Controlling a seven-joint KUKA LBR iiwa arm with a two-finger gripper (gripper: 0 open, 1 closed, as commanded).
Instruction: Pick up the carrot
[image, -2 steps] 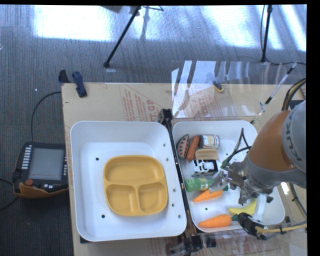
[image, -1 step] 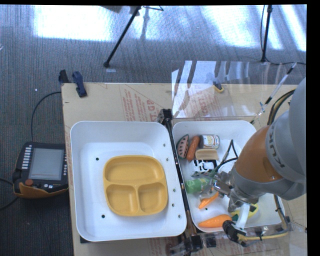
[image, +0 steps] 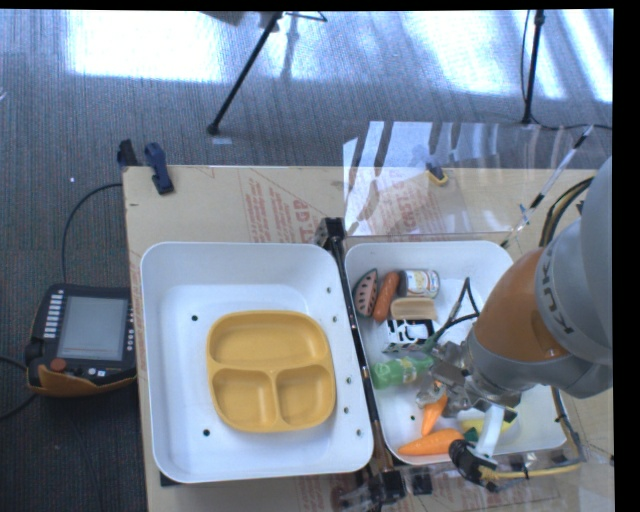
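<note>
Small orange tapered plastic carrot (image: 434, 413) stands tilted in the right white bin (image: 480, 255), near edge, just beside the two-finger gripper (image: 462, 398). Likely light, rigid, slick; grasp mid-body across the taper. Cannot tell the gripper's opening or hold. Green bottle (image: 400, 372) lies left.

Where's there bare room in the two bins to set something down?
Left white bin: bare floor all around the yellow three-compartment plastic tray, widest along its left side. Right white bin: crowded with toy food around the orange carrot and the hand; bare floor along the far-right wall.
</note>
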